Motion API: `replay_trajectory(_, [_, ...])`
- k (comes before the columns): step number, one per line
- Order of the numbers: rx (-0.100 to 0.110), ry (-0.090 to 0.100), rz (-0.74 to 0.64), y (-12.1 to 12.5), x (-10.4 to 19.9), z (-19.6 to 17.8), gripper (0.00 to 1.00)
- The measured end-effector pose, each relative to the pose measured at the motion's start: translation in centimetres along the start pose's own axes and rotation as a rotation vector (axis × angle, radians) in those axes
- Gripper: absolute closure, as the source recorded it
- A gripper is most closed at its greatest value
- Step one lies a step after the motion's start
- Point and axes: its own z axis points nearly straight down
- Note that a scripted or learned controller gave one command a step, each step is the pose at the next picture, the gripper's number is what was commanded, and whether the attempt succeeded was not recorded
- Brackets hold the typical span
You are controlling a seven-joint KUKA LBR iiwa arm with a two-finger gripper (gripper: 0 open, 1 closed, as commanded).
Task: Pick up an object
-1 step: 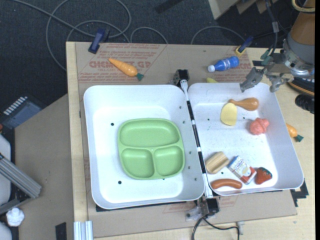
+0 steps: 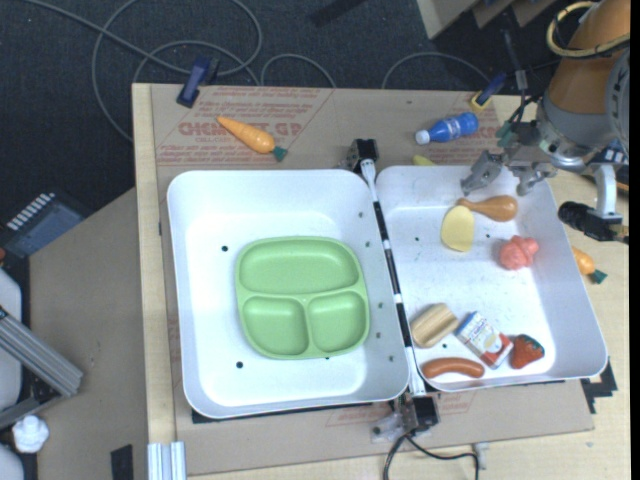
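green divided plate (image 2: 300, 296); blue bottle (image 2: 449, 128)

1. Bright, even overhead light is washing the two white bins (image 2: 200, 298) nearly featureless.
2. Soft, short shadows are falling beneath the objects.
3. The whole frame is looking slightly soft and grainy.

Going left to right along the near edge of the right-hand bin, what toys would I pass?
Bread roll → hot dog → small packet → strawberry.
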Motion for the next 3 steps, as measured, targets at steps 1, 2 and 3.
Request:
replay_trajectory(1, [-0.002, -0.001, 0.001, -3.7, -3.5, 4.4, 0.0])
replay_trajectory(2, [-0.003, 0.006, -0.003, -5.3, -3.9, 7.5, 0.0])
replay_trajectory(3, [-0.002, 0.0, 0.0, -9.5, -1.8, 7.5, 0.0])
